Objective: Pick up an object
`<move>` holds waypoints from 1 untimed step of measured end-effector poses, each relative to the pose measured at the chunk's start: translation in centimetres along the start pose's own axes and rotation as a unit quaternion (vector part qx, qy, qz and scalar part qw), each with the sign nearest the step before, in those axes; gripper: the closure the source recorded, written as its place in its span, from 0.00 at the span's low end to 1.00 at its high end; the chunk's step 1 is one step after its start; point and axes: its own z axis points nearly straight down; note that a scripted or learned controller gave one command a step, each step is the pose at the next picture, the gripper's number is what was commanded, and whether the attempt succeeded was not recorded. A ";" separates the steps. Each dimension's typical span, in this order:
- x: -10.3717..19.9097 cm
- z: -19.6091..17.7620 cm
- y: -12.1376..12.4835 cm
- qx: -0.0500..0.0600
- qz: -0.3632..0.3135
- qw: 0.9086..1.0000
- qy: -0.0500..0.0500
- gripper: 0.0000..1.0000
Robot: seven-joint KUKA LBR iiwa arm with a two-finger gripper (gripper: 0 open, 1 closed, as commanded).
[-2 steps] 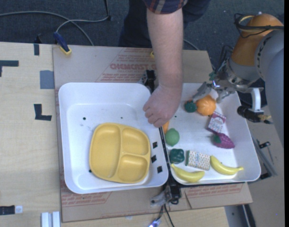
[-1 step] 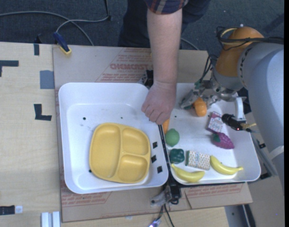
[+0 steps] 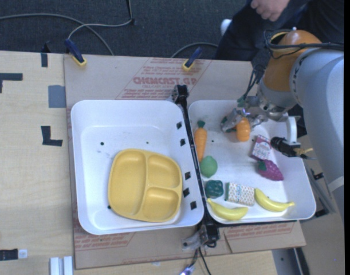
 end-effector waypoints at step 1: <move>3.6 -3.3 0.1 -0.002 0.001 1.000 0.001 1.00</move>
